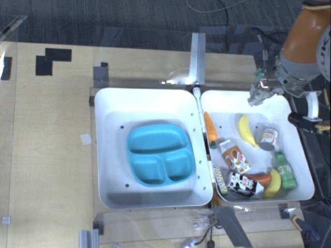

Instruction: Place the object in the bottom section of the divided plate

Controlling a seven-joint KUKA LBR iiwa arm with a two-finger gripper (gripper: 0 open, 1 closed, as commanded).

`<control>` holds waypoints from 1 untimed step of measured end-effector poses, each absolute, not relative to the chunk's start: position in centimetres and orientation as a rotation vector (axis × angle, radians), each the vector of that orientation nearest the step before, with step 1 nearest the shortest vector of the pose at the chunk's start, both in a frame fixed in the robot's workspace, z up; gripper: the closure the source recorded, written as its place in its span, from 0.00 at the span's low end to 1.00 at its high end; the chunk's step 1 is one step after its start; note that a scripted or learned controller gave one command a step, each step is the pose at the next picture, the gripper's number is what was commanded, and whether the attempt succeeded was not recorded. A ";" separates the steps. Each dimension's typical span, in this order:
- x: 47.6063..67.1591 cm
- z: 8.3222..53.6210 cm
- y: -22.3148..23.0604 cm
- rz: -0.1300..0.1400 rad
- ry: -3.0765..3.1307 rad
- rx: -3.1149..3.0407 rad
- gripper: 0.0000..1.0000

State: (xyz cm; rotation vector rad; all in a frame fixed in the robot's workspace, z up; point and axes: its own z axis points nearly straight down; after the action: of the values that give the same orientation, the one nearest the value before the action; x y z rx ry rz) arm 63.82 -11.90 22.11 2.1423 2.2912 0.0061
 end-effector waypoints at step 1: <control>64.0 23.3 -11.8 0.012 2.293 2.134 1.00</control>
State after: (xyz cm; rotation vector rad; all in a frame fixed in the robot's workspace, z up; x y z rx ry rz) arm 64.00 -11.78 23.31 2.1344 2.2928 0.0121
